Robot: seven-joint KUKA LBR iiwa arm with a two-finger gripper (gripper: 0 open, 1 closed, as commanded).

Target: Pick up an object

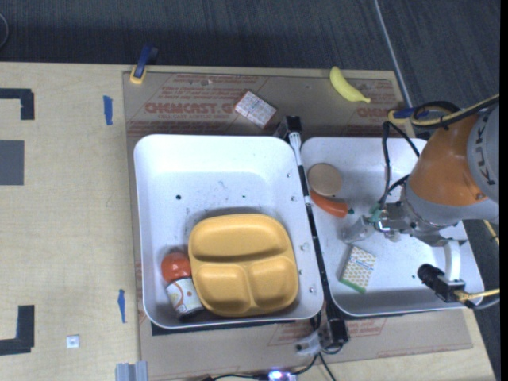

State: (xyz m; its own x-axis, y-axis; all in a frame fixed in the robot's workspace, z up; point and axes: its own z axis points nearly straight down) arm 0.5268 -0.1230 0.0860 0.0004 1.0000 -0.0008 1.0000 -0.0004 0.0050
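Orange carrot (331, 205) lies beside the gripper (367, 222); approach squarely, though I cannot tell its state.

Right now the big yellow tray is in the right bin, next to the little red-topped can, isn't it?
Not quite. The camera view shows the yellow tray lying in the left bin, not the right one. The red-topped can does sit beside it.

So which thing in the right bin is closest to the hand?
The clear, glassy object, just left of the hand; the orange carrot and patterned packet lie farther off.
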